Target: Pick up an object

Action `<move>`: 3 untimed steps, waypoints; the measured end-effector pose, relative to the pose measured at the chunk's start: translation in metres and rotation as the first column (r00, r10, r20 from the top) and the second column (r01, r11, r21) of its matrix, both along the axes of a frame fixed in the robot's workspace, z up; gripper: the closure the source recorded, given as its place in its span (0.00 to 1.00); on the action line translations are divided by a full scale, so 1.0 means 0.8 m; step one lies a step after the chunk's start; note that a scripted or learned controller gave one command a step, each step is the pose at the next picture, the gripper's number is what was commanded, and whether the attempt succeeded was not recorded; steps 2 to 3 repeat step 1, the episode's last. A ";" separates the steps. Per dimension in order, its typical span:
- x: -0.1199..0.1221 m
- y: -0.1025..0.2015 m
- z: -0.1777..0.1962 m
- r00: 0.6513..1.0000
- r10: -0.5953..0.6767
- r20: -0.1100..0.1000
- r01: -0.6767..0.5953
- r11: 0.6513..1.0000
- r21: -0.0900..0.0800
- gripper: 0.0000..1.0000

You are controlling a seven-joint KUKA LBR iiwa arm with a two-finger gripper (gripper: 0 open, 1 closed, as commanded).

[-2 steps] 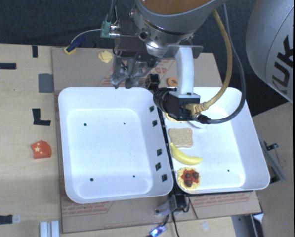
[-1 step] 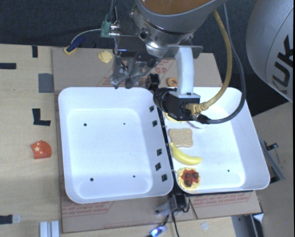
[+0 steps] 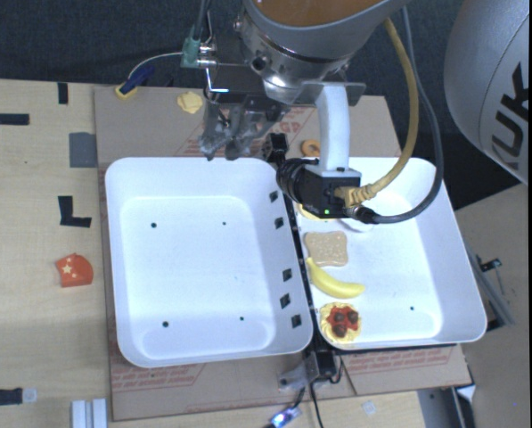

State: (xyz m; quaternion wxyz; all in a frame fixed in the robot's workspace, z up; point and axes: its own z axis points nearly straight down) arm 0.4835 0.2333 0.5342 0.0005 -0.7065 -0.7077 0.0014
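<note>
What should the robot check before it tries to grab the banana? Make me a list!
1. Banana in plain sight in the right bin: ok.
2. Room around it: not ok, the toast touches one end and the bin wall runs close beside it.
3. Berry tart out of the way: ok, it sits apart.
4. Gripper over the banana: not ok, it hangs above the left bin's far rim.
5. Jaws open: cannot tell.

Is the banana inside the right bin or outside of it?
Inside: the banana lies on the right bin's floor near its left wall, below the toast.
</note>
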 end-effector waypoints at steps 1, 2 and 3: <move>0.000 0.000 0.000 1.000 0.000 0.000 0.000 1.000 0.000 1.00; 0.000 0.000 0.000 1.000 0.000 0.000 0.000 1.000 0.000 1.00; 0.000 0.000 0.000 1.000 0.000 0.000 0.000 1.000 0.000 1.00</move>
